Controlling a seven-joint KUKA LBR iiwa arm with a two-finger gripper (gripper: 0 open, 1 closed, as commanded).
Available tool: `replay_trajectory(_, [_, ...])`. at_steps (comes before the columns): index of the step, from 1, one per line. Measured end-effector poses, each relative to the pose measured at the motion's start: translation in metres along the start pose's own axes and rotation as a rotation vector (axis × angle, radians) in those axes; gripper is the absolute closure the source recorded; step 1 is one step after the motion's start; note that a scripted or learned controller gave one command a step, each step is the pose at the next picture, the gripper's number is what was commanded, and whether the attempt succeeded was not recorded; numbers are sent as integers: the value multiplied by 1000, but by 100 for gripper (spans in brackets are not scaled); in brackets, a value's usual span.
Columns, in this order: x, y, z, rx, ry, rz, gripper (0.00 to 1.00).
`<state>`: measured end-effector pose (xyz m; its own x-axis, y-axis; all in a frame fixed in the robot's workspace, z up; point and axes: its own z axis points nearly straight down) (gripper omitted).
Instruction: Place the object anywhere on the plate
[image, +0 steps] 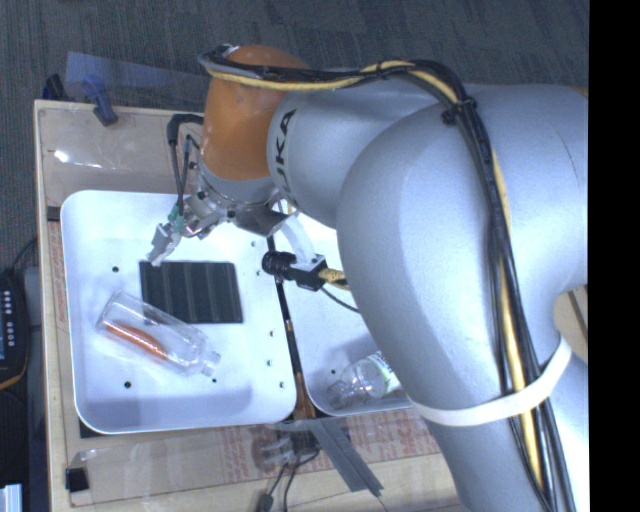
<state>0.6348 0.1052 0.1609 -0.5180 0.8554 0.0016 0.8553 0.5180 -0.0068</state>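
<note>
- Camera view: the arm (430, 200) reaches over the left bin (90, 400); its gripper (163, 243) hangs at the upper left corner of a dark ribbed plate (192, 292).
- Whether anything sits between the fingers, or how they stand, I cannot tell.
- A clear plastic bottle (158, 334) lies on its side, just beside the plate's lower left edge.
- A second clear bottle (368, 380) lies in the right bin (320, 330).
</note>
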Motion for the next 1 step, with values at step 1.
replay_trajectory(1, [17, -33, 52, -1, 0, 143, 0])
